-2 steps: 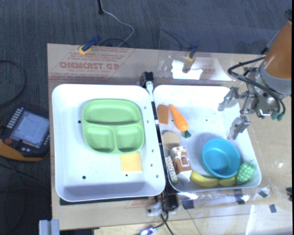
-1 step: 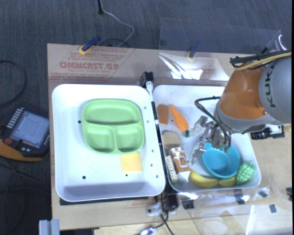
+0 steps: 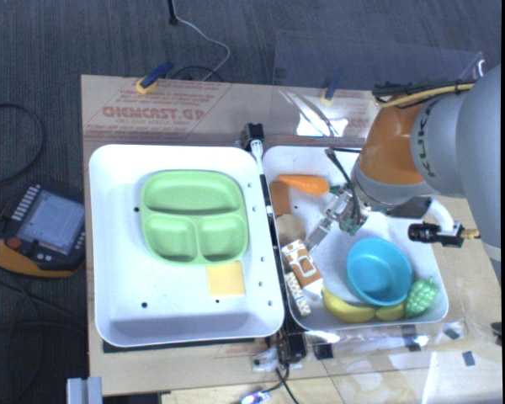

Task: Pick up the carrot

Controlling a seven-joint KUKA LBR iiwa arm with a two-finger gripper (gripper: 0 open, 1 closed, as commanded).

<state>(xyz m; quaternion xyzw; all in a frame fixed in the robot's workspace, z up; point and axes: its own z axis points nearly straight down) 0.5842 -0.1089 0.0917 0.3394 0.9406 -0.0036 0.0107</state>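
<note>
The carrot [image 3: 303,183], orange and tapered, lies on its side at the back left of the right bin [image 3: 438,251]. My gripper [image 3: 332,217] hangs just in front and to the right of it, low over the bin's middle, below the arm's orange band. It sits apart from the carrot, with nothing seen held in it.
In the right bin are a blue bowl [image 3: 379,272], a banana [image 3: 353,308], a green bumpy fruit [image 3: 421,297], a small brown-and-white box [image 3: 301,268] and a brown item [image 3: 288,225]. The left bin [image 3: 109,251] holds a green divided plate [image 3: 194,213] and a yellow square [image 3: 226,279].
</note>
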